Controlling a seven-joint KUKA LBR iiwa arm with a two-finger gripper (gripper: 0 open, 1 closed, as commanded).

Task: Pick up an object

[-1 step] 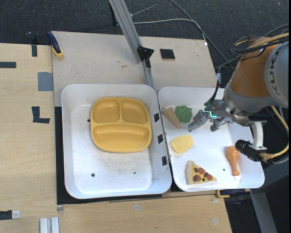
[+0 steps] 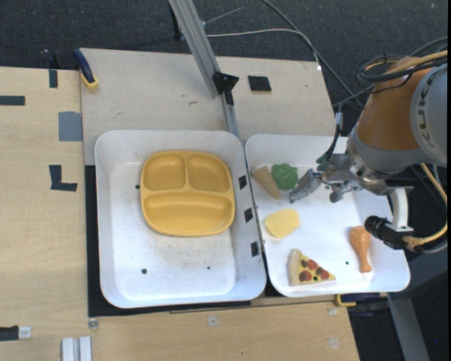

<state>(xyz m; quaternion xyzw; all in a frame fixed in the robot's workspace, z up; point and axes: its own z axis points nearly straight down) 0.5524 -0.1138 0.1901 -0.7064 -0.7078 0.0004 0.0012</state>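
Clearly, a yellow divided plate (image 2: 187, 192) is seen in the left bin (image 2: 113, 201). Right of the plate, in the other bin (image 2: 391, 277), lie a pizza slice (image 2: 308, 268), a drumstick (image 2: 361, 247), a yellow wedge (image 2: 282, 222) and green food (image 2: 284, 175). All look light and stiff; the wedge's flat sides are judged best. The arm is bent low, its jaws (image 2: 304, 188) apparently parted and empty beside the green food.

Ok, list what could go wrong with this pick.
1. The hand hangs close to the green toy, which touches the tan piece; a grasp there may nudge or catch both.
2. The yellow piece looks flat, so fingers may slide off it.
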